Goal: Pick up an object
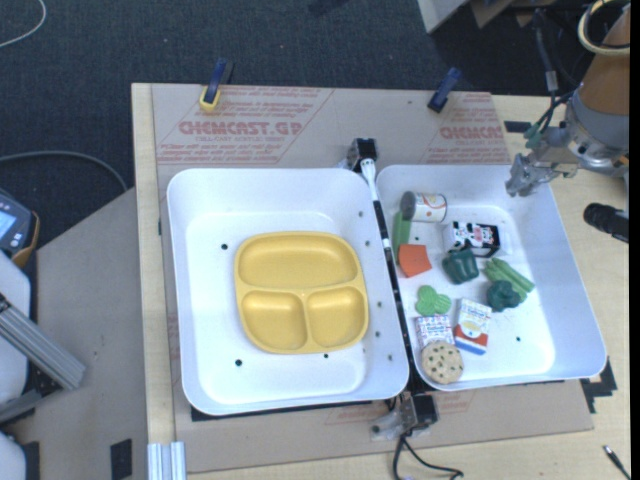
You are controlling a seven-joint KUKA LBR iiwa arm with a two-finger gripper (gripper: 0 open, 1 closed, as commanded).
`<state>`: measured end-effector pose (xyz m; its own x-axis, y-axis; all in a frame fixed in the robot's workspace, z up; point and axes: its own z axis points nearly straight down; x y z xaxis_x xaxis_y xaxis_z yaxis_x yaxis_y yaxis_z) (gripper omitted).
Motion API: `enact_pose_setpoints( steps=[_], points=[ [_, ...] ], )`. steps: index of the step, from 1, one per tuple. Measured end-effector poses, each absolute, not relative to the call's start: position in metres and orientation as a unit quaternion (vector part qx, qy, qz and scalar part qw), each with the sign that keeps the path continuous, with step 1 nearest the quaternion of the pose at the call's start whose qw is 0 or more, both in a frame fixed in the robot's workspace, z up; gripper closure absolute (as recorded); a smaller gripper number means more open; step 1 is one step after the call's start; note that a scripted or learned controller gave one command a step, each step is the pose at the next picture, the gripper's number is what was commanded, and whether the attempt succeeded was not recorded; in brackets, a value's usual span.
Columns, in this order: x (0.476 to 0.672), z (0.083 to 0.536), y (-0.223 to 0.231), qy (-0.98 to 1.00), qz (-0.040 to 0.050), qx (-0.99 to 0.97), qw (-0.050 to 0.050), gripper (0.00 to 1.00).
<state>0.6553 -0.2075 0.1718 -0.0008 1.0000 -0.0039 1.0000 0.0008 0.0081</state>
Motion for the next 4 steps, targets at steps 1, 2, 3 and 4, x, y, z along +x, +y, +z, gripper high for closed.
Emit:
enact_pose_setpoints(
  steps=[1, 2, 3, 4],
  points=[
    [0.657, 0.227, -0.208, 0.707, 0.0021, 0.707, 0.005, 1.0],
    [0.634, 0.231, -0.171, 0.708, -0.0001, 0.706, -0.001, 1.0],
    [0.616, 0.223, -0.117, 0.709, -0.0004, 0.705, -0.003, 1.0],
    [0.586, 0.214, -0.072, 0.708, -0.001, 0.706, -0.003, 1.0]
  ],
)
